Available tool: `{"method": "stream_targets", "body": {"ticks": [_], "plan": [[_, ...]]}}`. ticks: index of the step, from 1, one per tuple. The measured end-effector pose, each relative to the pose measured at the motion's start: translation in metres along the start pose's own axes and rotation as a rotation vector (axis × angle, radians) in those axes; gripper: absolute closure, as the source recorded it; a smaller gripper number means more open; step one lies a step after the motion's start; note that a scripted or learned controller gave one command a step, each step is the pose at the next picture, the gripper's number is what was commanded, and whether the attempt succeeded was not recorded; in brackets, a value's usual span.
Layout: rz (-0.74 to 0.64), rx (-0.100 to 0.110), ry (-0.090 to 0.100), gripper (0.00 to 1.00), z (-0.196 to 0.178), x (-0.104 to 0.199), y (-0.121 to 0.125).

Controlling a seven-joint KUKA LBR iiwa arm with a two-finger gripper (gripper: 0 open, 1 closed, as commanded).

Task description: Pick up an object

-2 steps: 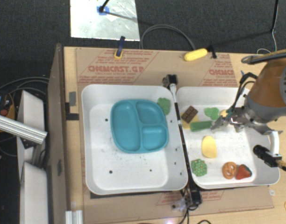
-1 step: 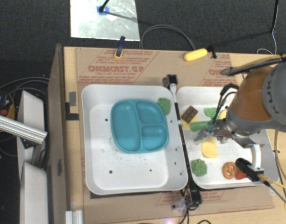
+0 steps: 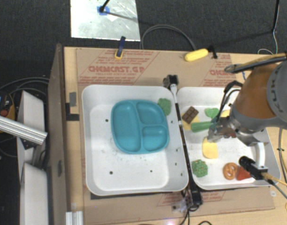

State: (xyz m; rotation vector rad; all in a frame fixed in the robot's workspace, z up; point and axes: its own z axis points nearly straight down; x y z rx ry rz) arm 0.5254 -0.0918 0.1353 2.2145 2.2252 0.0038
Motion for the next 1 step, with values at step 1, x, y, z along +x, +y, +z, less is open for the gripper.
{"method": "stream_targets", "body": {"ticks": [1], "plan": [[0.000,0.000,0.000,0.00,0.0003,0.0000,-0.0001]]}}
